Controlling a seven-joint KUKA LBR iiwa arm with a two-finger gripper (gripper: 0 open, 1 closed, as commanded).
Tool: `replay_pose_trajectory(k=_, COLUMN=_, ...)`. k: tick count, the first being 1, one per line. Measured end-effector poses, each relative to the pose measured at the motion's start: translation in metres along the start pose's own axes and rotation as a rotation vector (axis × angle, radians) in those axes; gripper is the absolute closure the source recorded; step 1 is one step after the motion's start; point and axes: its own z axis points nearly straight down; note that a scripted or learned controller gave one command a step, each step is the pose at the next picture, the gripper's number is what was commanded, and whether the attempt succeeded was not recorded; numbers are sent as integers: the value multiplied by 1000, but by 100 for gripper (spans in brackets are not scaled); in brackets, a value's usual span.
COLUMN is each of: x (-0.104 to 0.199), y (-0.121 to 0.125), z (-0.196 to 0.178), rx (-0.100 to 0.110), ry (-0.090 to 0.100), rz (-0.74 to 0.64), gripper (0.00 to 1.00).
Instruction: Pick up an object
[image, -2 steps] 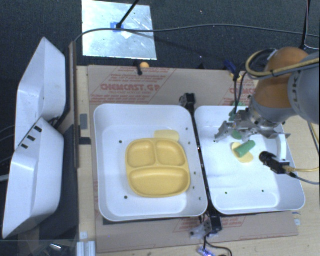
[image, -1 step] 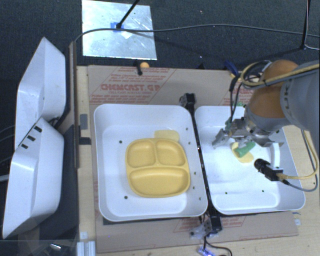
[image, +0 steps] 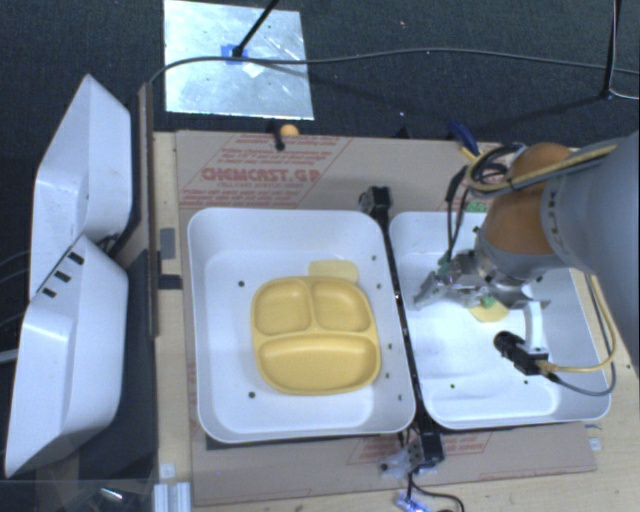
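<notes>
The pincer (image: 447, 288) is lowered into the right shallow white bin (image: 450, 400); its state cannot be told. A yellow divided plastic tray (image: 315, 335) lies in the left bin (image: 225, 300).

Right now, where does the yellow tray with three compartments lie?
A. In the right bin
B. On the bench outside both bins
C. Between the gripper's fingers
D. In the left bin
D: the yellow tray lies flat on the floor of the left bin, while the gripper is over the right bin.
</notes>
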Motion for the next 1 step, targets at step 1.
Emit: replay_pose_trajectory(k=1, x=0, y=1, z=-13, rx=-4, ry=-1, rz=0, gripper=100)
